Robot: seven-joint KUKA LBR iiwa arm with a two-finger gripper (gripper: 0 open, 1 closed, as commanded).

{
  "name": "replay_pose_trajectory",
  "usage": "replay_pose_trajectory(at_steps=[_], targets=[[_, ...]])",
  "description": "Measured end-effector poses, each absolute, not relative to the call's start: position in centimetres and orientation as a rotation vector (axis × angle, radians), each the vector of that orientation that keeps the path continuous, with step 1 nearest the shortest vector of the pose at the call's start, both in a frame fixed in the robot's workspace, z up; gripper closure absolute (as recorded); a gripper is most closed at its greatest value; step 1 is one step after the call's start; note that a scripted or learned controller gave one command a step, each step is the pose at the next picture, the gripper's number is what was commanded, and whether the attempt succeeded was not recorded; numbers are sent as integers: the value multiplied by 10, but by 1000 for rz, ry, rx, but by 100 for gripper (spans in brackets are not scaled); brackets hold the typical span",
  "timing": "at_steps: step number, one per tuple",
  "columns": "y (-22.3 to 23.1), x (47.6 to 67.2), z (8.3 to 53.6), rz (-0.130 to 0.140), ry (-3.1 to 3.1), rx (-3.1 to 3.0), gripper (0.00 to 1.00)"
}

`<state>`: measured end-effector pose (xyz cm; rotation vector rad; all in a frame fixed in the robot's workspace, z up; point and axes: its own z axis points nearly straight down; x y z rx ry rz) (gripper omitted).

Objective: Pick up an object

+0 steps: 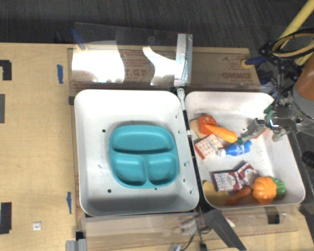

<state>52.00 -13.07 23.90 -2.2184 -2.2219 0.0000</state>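
Where the arm enters rightward, gripper (pixel 262 123) low over right bin (pixel 293 163)

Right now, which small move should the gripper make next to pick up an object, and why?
Probably a short move down and toward the left bin, onto the blue bottle. The gripper hangs over the right bin near its right wall, with nothing seen between its fingers. The bottle lies just beside it, apart from the pile with the small pumpkin, so it looks easiest to reach.
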Motion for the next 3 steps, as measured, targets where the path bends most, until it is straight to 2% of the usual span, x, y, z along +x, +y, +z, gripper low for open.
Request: replay_pose_trajectory(at_steps=[1, 2, 3], targets=[[-112, 586, 113, 10, -2067, -2355, 0], [-114, 590, 129, -4, -2069, -2366, 100], [-79, 649, 213, -10, -2005, -2425, 100]])
